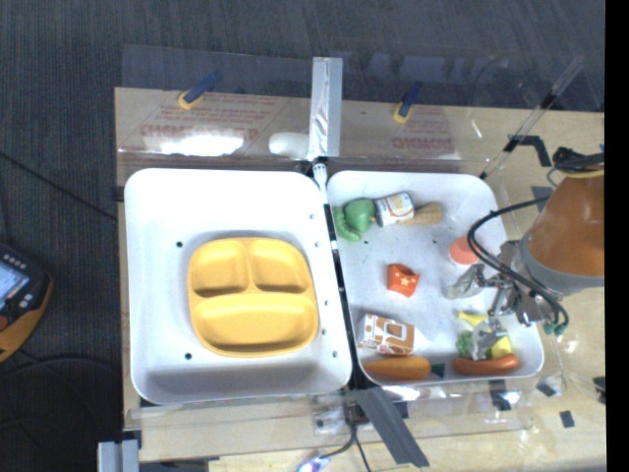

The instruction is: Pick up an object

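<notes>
My gripper (484,309) hangs low over the right side of the right bin (432,187), below the grey wrist and its orange band. Right under it lies a yellow and green item (484,342), partly hidden by the gripper. A red sausage (486,365) lies along the bin's front wall just beyond that. An orange-red round piece (461,252) sits close to the gripper's far side. Farther left lie a small red block (402,279), a printed carton (385,334), an orange sausage (398,368), a green toy (354,216) and a small bottle (401,207).
The left bin (157,264) holds a yellow divided tray (254,295). A metal divider post (325,106) stands behind the seam between the bins. Black cables loop from the wrist over the right bin's right rim.
</notes>
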Controlling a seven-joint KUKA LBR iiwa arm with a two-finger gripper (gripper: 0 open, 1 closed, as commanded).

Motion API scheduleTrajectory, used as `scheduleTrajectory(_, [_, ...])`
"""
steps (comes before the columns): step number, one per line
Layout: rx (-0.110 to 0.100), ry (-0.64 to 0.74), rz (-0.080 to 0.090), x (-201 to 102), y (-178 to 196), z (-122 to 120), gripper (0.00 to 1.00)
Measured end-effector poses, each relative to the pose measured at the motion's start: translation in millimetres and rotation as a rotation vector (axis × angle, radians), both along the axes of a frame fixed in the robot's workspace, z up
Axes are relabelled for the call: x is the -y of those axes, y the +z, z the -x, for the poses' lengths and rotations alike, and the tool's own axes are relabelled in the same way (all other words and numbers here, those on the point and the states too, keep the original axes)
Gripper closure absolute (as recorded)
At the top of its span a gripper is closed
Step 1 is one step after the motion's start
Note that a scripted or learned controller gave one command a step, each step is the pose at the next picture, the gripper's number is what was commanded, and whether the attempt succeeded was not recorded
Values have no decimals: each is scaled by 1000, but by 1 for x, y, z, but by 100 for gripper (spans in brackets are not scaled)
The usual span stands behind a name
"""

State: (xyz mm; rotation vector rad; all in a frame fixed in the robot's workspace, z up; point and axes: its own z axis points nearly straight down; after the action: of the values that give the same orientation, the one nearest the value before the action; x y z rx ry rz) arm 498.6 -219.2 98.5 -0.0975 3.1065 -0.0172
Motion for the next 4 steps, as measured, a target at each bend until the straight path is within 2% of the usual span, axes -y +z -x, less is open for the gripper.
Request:
scheduleTrajectory(1, [-14,-111,-9,-49,-8,-5,0])
scheduleTrajectory(2, [-13,-169,5,-67,-7,-11,0])
scheduleTrajectory(3, [-15,-189,-7,-104,-8,-86,0])
scheduleTrajectory(4, [-15,-274,-12,-120,-8,-83,0])
